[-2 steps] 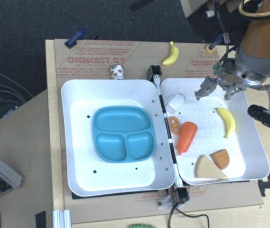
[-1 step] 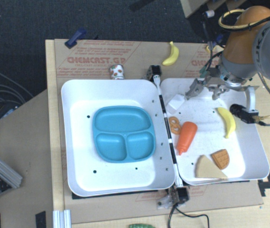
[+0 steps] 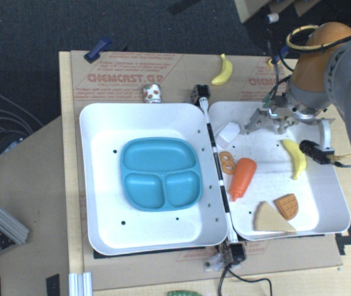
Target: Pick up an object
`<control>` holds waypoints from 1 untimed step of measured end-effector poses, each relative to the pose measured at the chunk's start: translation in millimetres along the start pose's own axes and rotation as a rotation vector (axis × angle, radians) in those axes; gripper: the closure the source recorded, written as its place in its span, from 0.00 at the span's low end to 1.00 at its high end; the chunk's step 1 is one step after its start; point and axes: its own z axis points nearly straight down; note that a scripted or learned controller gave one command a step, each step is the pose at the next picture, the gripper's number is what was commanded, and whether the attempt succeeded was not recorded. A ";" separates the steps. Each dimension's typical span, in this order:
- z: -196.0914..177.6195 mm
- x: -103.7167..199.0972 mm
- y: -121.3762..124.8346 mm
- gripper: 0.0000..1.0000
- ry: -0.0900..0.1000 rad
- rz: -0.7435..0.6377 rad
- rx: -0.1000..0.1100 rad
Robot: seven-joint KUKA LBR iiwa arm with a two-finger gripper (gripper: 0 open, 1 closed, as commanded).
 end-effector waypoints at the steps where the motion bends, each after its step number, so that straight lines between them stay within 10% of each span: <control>1: -0.7 -11.5 0.6 0.00 0.000 0.000 -0.002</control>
